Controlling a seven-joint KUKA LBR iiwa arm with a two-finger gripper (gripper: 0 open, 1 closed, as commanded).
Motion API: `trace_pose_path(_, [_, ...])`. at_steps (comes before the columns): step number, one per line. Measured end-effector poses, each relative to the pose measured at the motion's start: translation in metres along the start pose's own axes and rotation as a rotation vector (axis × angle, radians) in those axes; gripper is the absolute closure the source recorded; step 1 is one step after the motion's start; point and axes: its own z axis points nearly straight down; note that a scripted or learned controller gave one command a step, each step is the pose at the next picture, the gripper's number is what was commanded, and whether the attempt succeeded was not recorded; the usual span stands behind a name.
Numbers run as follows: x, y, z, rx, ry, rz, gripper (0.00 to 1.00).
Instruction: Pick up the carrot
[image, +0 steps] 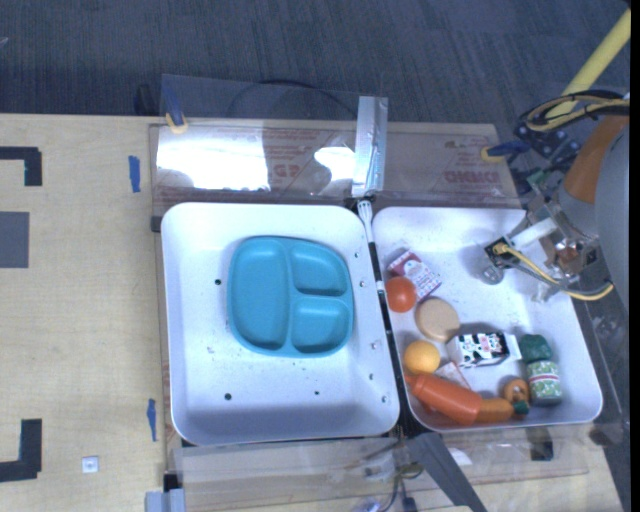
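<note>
Long orange-red carrot (455, 398), lying flat

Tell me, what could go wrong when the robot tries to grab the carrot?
The carrot lies at the right bin's near wall, so the fingers may bump that wall. A yellow ball and a cow-print box crowd it, so they might get knocked or grabbed instead. The gripper hangs far from it.
</note>
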Motion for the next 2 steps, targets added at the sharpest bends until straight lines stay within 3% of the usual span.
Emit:
trace_pose_path(1, [-0.0180,-0.0011,0.0122,0.023,-0.043,0.009,1.00])
trace_pose_path(2, [-0.0132,-0.0080,0.0159,0.033,-0.039,0.002,0.00])
